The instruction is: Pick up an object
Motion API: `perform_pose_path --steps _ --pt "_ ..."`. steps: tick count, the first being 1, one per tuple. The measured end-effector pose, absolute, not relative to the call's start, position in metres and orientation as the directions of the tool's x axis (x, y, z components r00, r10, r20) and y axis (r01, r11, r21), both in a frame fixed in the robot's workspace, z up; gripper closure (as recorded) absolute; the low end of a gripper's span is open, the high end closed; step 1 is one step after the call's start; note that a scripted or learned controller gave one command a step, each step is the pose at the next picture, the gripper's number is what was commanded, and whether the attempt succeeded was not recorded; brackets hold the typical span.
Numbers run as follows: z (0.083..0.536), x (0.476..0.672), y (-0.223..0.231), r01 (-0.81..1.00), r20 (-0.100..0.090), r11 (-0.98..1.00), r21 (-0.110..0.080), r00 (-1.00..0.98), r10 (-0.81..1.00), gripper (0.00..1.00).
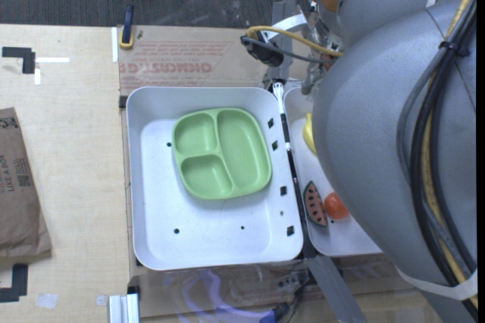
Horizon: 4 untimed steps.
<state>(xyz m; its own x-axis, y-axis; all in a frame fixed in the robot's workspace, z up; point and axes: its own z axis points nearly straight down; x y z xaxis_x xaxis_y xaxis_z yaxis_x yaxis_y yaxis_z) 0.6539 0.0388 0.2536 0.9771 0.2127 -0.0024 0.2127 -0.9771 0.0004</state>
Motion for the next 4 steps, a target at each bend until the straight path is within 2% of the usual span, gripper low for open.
perform_pose_path --steps 1,2,3,4 --pt "0.262 0.654 0.037 0.210 -0.006 -0.978 0.000 0.978 0.210 1.00" --pt "0.226 0.649 0.036 0.198 -0.004 -0.980 0.001 0.980 0.198 1.00" --pt "0.270 0.651 0.045 0.198 -0.003 -0.980 0.000 0.980 0.198 1.00" --pt "0.198 0.640 0.070 0.198 -0.005 -0.980 0.000 0.980 0.198 1.00"
